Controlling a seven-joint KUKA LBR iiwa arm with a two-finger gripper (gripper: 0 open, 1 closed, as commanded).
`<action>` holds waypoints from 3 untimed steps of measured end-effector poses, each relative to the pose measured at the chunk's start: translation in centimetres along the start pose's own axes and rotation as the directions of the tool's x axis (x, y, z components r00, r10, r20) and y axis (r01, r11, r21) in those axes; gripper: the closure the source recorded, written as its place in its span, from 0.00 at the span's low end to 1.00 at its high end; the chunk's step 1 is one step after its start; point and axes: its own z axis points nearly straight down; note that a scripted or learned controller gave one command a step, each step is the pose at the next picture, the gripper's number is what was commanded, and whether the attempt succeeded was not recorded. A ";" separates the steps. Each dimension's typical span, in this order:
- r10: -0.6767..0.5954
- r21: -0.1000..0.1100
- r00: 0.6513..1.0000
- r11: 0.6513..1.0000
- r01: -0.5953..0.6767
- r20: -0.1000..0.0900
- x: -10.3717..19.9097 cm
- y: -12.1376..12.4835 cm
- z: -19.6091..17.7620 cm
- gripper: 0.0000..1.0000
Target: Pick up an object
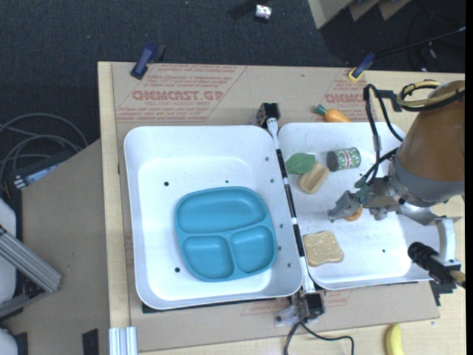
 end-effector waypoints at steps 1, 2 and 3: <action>0.001 -0.001 1.000 1.000 -0.001 0.002 -6.9 6.2 10.2 0.00; 0.001 -0.004 1.000 1.000 -0.001 0.002 -6.8 6.3 9.2 1.00; -0.002 -0.002 1.000 1.000 0.002 -0.001 1.8 6.5 0.1 1.00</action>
